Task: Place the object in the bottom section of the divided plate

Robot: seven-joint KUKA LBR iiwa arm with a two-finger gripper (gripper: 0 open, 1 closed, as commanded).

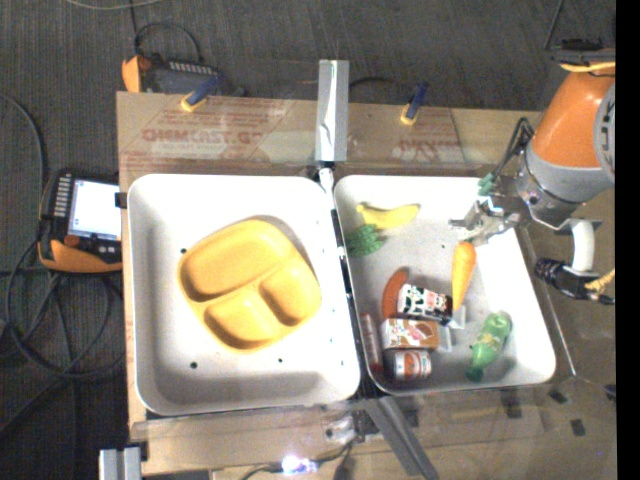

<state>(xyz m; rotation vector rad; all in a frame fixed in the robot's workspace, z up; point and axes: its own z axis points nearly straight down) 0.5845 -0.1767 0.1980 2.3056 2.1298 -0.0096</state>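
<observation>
Resting in the left bin (150, 298), the yellow divided plate (250, 283) sits tilted, with 1 large section toward the upper left and 2 smaller sections toward the lower right. The right bin (530, 298) holds the carrot (462, 273), long axis near vertical, tip pointing down, top end touching or just below the gripper (480, 226). How far the gripper is open cannot be told. Bare floor lies beside the carrot's upper left; packaged items (412, 333) crowd its lower end.
</observation>
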